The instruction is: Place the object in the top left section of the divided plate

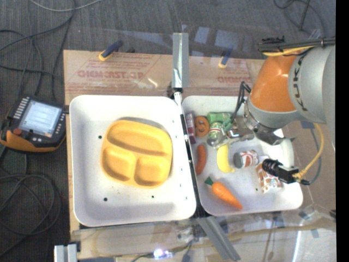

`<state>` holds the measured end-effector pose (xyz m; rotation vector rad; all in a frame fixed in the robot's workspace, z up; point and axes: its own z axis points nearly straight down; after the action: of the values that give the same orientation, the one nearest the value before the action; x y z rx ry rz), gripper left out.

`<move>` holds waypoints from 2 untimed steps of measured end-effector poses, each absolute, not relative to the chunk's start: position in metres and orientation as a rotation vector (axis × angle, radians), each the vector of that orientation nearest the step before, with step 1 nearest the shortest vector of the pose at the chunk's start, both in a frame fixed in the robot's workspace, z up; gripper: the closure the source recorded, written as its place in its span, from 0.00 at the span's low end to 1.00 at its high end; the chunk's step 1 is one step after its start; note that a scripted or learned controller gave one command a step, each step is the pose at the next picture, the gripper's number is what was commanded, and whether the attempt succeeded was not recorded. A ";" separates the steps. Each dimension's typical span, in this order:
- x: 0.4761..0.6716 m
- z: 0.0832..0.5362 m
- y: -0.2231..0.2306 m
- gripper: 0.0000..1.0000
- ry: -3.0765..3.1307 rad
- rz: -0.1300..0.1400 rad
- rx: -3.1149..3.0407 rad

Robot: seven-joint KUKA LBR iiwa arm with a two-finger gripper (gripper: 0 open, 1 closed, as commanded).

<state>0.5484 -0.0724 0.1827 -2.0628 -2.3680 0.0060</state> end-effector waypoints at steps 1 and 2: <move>0.495 0.182 0.008 1.00 -2.538 0.004 -1.845; 0.488 0.360 -0.070 1.00 -2.658 0.004 -1.681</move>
<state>0.4883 -0.0696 0.3604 -1.6812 -2.6576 0.0039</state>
